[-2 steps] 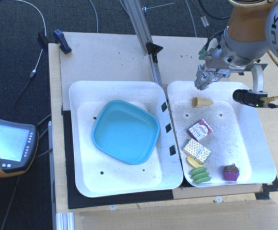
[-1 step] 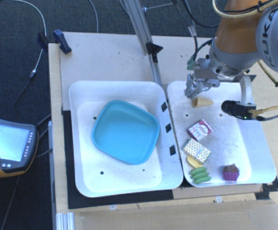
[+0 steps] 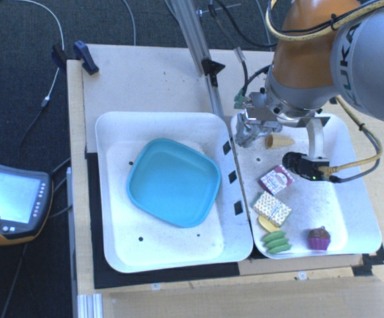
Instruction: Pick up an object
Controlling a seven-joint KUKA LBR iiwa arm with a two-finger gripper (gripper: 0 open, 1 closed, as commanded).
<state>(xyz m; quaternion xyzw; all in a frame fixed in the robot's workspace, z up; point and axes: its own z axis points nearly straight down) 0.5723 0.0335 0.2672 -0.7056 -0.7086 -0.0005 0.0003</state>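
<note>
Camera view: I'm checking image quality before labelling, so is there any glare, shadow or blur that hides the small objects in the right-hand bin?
Camera view: lighting is even and fairly soft, the white bins slightly washed out; the blue plate has only a mild sheen; the arm looms large and soft-edged near the lens, shading the bin's far end; the purple toy and green pods stay sharp.

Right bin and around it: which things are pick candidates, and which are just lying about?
Job:
gripper
pink box
patterned packet
green pods
purple toy
cone piece

Lying about:
blue plate
teach pendant
blue clamp
</note>
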